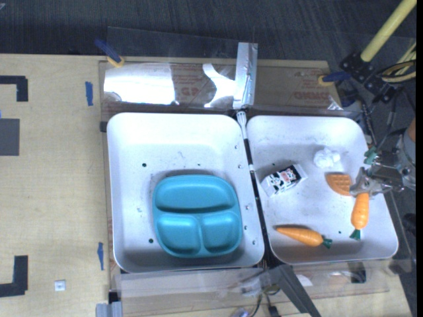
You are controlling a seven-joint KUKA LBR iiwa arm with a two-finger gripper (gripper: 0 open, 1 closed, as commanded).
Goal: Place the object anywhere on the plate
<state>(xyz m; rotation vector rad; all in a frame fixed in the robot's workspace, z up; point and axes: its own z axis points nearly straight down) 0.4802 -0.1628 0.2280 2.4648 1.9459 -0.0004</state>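
A blue plate (196,215) with three compartments lies in the left bin (132,144). In the right bin (297,137) are a carrot (301,235) lying near the front wall, a second carrot (360,211) pointing up and down by the right wall, an orange bread-like piece (339,182), a crumpled white lump (326,157) and a small black-and-white toy (283,179). My gripper (367,182) reaches in at the right wall, directly above the top of the second carrot and beside the bread-like piece. Whether it touches either one is unclear.
A metal divider wall (249,177) separates the two bins. Behind them lies a cardboard and foil panel (178,84). Cables and a yellow pole (390,25) stand at the back right. Wooden benchtop (46,177) extends to the left.
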